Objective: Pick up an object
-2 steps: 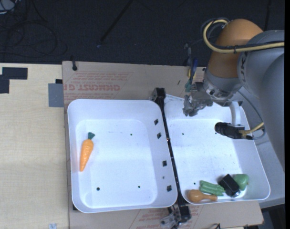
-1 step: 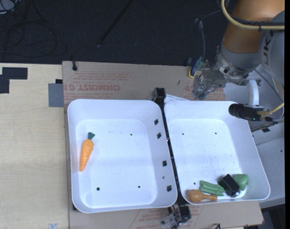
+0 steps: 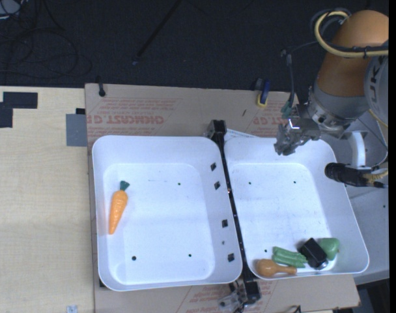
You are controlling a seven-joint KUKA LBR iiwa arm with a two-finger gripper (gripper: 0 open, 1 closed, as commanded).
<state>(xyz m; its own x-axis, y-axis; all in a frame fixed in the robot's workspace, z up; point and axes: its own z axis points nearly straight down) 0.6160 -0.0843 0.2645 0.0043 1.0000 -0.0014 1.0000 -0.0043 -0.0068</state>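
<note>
An orange toy carrot (image 3: 118, 205) with a green top lies at the left side of the left bin (image 3: 152, 150). In the front right corner of the right bin (image 3: 286, 175) sit a green bean-like toy (image 3: 289, 257), a black block (image 3: 312, 252), a green rounded piece (image 3: 330, 245) and an orange-tan pear-shaped toy (image 3: 274, 268), close together. My gripper (image 3: 286, 145) hangs over the far edge of the right bin, well away from these toys, with nothing seen between its fingers.
A black divider (image 3: 225, 201) with clips runs between the two bins. Cardboard (image 3: 159, 109) lies under the bins. A black handle-like part (image 3: 344, 173) juts in at the right bin's right rim. Cables hang behind the bench.
</note>
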